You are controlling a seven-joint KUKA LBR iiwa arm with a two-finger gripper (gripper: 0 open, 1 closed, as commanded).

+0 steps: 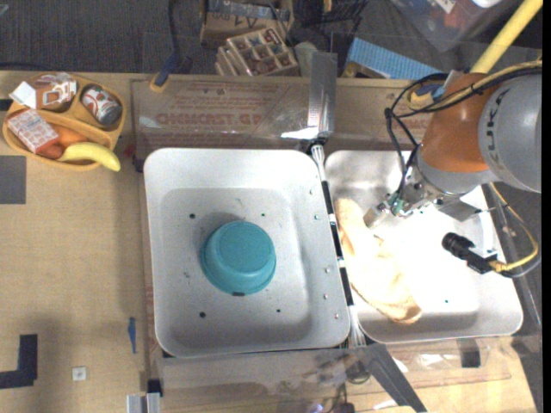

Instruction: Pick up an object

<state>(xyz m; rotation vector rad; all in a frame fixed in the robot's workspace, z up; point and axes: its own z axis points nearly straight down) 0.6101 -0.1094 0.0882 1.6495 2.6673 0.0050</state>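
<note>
Your nearest candidate is the pale cream cloth-like object (379, 265), slumped along the left side of the right bin (499, 317), its lower end bunched and browner near the front wall. It lies loose and flat, likely just where it fell, which leaves no firm edge to pinch. The gripper (385, 211) hangs over its upper end, reaching in from the right below the orange band of the arm (461, 136). You cannot tell from this angle how the fingers stand, nor whether they touch the cloth; the tip is small and blurred against the white. Nothing is visibly held. In the left bin (172, 188) a teal bowl (240, 257) sits upside down near the middle, well apart from the arm. Off the bins, a tray of toy food (60, 123) with a banana rests on the bench's far left.
</note>
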